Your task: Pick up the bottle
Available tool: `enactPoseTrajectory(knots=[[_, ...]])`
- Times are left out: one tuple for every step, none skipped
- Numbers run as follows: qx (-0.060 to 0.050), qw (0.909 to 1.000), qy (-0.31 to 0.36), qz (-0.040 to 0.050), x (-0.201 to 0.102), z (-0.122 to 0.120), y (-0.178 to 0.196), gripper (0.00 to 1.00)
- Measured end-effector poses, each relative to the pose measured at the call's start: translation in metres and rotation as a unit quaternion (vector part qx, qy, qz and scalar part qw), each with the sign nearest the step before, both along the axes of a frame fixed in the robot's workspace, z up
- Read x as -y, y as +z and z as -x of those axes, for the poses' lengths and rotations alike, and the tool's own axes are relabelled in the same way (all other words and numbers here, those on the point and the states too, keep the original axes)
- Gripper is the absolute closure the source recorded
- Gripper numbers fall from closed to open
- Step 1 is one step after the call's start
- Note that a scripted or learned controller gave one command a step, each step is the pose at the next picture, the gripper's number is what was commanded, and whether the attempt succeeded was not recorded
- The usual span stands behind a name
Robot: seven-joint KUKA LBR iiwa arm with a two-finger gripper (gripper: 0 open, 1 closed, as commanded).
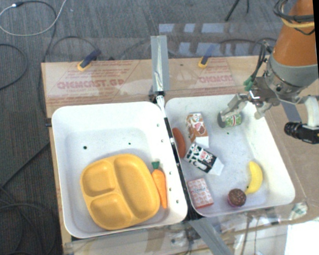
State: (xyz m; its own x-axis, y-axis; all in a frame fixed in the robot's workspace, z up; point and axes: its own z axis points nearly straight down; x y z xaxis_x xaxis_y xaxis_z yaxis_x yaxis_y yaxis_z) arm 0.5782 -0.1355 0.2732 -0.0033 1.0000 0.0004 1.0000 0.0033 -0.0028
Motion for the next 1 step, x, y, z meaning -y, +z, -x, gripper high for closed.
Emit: enactPoseTrajectory(knots=[[0.0,0.9996,0.03,0.0008,-0.0163,-0.0139,-0.0438,0.0]])
